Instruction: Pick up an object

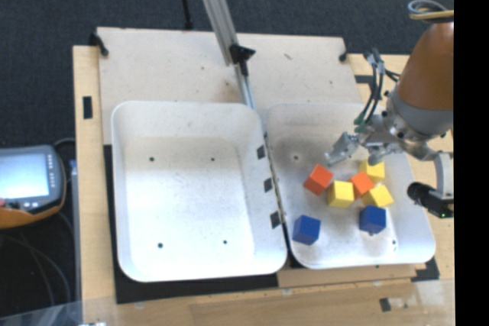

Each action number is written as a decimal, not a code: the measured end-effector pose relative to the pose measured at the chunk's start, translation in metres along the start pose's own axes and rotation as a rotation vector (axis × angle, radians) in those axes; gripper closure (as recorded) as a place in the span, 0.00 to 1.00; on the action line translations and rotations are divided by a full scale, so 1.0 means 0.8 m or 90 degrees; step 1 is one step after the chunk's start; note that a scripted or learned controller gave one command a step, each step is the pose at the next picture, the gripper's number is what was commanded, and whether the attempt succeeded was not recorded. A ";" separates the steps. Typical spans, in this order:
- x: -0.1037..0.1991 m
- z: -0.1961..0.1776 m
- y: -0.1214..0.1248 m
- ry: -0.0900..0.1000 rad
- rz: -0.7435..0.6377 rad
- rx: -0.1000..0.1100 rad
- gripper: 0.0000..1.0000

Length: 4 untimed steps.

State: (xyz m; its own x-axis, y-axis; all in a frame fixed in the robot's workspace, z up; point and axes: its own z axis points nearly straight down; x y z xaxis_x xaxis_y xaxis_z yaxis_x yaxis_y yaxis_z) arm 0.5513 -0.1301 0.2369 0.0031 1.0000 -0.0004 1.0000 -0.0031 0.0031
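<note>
Several small blocks lie in the right bin (306, 126): an orange block (319, 179), a yellow block (341, 193), a second orange block (362, 184), and two more yellow blocks (376, 169) (379, 197). Two blue blocks (306, 229) (373, 219) sit nearer the front. My gripper (354, 152) hangs just above the back of the cluster, open, with nothing between its fingers. The arm's wrist hides part of the bin's right side.
The left bin (191, 191) sits beside the right one, with a ridge between them. A slanted metal pole (218, 8) rises from behind the bins. A small screen device (27, 179) sits off the bench at the left.
</note>
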 end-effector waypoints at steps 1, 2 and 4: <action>0.018 0.073 -0.027 0.000 -0.002 0.005 0.00; -0.007 0.148 -0.067 -0.002 0.001 0.002 0.00; -0.036 0.174 0.082 -0.002 -0.001 -0.002 0.00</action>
State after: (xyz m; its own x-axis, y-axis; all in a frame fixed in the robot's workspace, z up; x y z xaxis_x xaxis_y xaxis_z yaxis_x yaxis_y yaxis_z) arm 0.6173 -0.1593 0.0981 0.0011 1.0000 -0.0035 1.0000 -0.0011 0.0069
